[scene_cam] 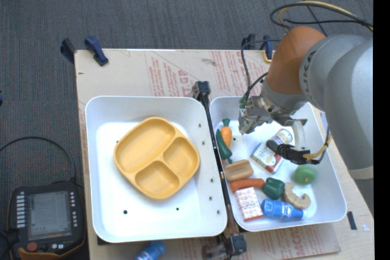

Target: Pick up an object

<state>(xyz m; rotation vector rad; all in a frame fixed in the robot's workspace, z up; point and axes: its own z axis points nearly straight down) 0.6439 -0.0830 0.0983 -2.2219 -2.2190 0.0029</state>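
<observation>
My gripper (248, 123) hangs low over the far left part of the right bin (332, 189), under the grey arm with its orange band. Just beside it on the left lies a small carrot (226, 133), with a dark green vegetable (222, 147) in front of that. To its right and a little nearer lie a red and white packet (265, 156) and a small can (284, 136). Nothing shows held in the gripper.
The right bin also holds a bread roll (238, 169), a red sausage (246, 184), a pink checked box (248, 203), a blue bottle (282, 210), a green pepper (273, 187), a green ball (304, 175) and a tan piece (297, 198). A yellow divided plate (157, 157) lies in the left bin (97, 192).
</observation>
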